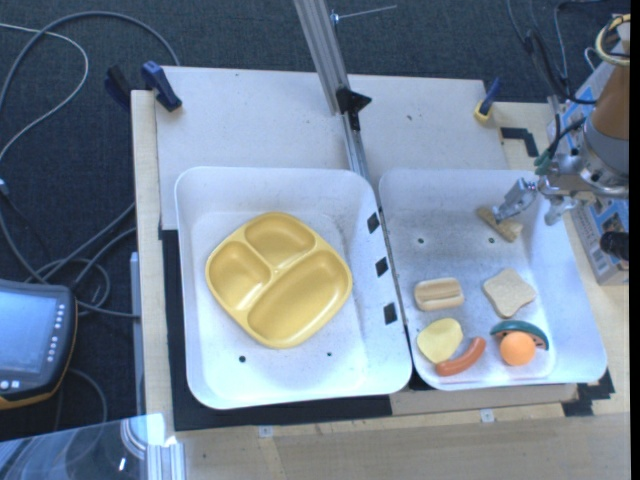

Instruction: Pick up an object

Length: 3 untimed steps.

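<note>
Tan block (501,225) sits upper right bin (400,268), touching hand (519,204) fingertips; can't tell if clamped or apart. Best seat fingers squarely either side before lifting, straight up, clear of bread slice (509,292).

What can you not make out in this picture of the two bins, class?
- Arm: cut off by the camera view's right edge.
- Gripper: too small and blurred to tell open or shut, or whether it touches the tan block below it.
- Teal item: mostly hidden behind the orange ball.
- Handheld screen: cut off by the left edge.
</note>
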{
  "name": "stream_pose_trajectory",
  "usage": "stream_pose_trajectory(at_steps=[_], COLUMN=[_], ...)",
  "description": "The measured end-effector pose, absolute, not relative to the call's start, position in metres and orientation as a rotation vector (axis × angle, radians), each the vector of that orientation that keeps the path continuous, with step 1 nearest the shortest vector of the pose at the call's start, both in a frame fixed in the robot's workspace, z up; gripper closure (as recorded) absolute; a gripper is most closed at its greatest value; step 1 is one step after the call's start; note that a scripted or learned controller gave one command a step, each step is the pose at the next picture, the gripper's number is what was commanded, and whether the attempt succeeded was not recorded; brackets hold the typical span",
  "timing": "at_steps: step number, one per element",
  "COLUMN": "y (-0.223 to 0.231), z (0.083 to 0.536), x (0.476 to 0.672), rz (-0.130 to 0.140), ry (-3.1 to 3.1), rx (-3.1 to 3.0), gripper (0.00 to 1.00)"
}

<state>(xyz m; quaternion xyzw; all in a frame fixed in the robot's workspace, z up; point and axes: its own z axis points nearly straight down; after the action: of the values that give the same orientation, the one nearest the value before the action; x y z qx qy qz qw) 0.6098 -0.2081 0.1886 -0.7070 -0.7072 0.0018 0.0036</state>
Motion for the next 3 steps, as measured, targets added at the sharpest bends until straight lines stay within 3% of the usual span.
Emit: stream_pose_trajectory(at_steps=[1, 2, 3], y=[-0.205, -0.205, -0.213], z=[0.126, 0.142, 0.203], x=[0.612, 0.614, 0.612], rz=[0.005, -0.002, -0.006], ry=[-2.217, -2.224, -2.227], rx=[-2.215, -2.220, -2.227], gripper=[0.00, 1.00, 1.00])
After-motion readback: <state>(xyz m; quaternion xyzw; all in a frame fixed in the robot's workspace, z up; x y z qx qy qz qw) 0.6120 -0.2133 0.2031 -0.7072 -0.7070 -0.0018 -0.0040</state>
